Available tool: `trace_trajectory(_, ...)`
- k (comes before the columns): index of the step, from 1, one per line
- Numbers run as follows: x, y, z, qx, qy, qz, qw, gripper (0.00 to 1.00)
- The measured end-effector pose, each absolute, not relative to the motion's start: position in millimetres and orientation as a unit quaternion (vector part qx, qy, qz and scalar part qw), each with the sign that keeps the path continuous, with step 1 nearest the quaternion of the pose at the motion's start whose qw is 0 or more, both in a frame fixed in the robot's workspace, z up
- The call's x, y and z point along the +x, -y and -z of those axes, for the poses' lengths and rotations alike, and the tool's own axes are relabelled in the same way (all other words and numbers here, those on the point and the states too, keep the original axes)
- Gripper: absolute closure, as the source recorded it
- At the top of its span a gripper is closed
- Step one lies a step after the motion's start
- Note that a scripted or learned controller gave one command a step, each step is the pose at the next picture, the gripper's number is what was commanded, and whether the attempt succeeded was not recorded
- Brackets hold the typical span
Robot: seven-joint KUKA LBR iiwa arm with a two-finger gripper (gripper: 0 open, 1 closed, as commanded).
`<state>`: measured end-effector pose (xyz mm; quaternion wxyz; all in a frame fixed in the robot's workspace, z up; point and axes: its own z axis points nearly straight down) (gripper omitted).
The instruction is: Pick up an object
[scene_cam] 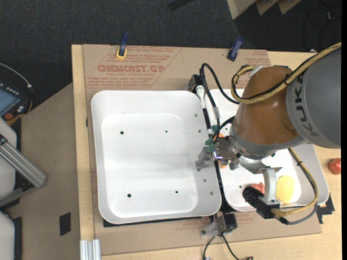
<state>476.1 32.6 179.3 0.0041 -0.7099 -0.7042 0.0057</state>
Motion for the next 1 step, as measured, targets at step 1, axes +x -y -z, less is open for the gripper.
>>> trace_trajectory(1, 477.5, -204.0, -163.8, -0.702, 0.712, 0.0025, 0.001, 0.0)
